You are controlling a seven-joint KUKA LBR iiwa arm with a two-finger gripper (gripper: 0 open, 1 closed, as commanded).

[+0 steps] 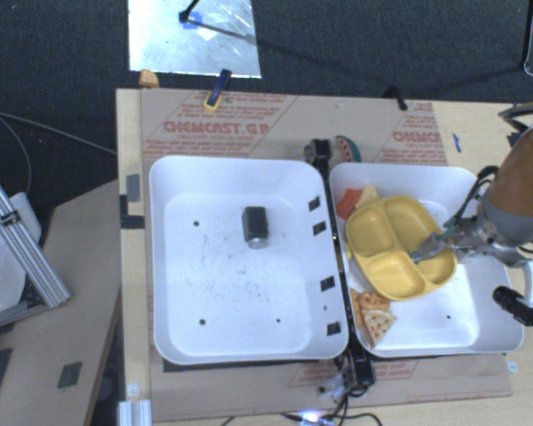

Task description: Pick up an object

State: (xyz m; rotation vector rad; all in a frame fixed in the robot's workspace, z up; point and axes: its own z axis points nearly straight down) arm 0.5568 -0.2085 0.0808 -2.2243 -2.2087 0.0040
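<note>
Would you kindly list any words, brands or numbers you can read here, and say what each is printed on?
"CHEMCAST GP": red print on the brown protective sheet behind the left bin.
A second red print of the same look, behind the right bin at: slanted and too blurred to read.
Nothing readable on the yellow divided plate or grey cylinder.

end effector (429, 249) on yellow divided plate (398, 245), right bin (444, 327) | grey cylinder (255, 224), left bin (213, 327)
</note>
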